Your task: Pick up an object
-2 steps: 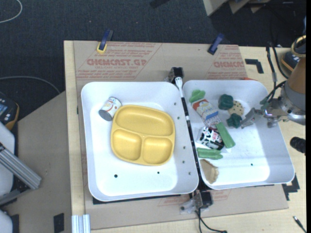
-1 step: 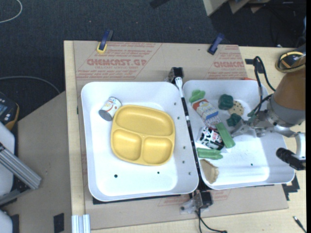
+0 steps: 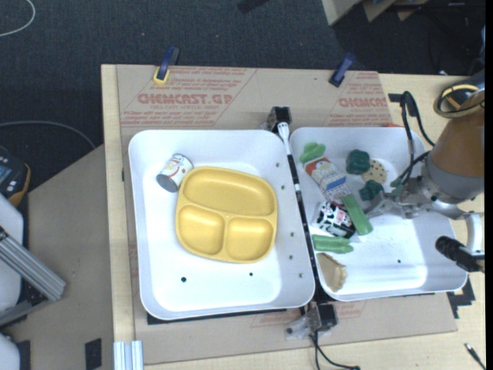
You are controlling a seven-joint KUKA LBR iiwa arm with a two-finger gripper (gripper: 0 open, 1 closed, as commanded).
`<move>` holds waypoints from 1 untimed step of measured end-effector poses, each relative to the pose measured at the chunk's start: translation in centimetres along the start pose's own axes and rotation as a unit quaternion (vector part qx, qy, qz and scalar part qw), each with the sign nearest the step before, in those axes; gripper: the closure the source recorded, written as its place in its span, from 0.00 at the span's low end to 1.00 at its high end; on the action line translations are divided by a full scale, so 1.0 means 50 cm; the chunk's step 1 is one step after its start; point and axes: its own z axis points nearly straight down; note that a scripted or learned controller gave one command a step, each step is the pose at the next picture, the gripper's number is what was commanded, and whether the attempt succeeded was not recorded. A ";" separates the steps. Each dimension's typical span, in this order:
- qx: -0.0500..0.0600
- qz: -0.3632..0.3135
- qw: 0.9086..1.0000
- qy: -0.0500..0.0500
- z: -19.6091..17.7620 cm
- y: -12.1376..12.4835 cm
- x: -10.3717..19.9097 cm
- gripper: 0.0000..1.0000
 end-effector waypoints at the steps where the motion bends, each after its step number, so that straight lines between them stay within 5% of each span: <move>1: -0.002 0.000 1.000 -0.001 -0.023 0.001 -0.001 1.00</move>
